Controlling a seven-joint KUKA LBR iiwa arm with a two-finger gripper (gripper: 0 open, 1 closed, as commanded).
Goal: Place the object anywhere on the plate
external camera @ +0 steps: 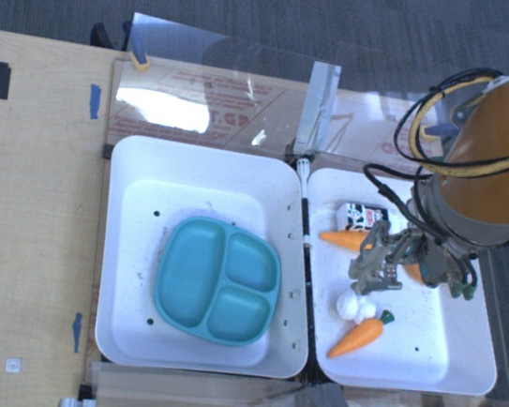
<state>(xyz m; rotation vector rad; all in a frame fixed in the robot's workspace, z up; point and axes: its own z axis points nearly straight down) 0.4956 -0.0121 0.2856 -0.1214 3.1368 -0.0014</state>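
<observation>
While plate [217, 280] sits bare, gripper [371, 280] overhangs egg [351, 306].

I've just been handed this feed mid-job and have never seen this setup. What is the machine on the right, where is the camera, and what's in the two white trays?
The single camera sits above the bench and looks down at a slant. The bulky grey and orange shape on the right is a robot arm, reaching in from that side. Its gripper hangs low over the right bin.

The left bin holds a teal plate with three compartments, where the object should go. The right bin holds toys: a carrot near the front, a second carrot further back, a small white object just below the gripper, and a black and white item behind.

I cannot see anything between the fingers, so I would not count anything as held.
</observation>
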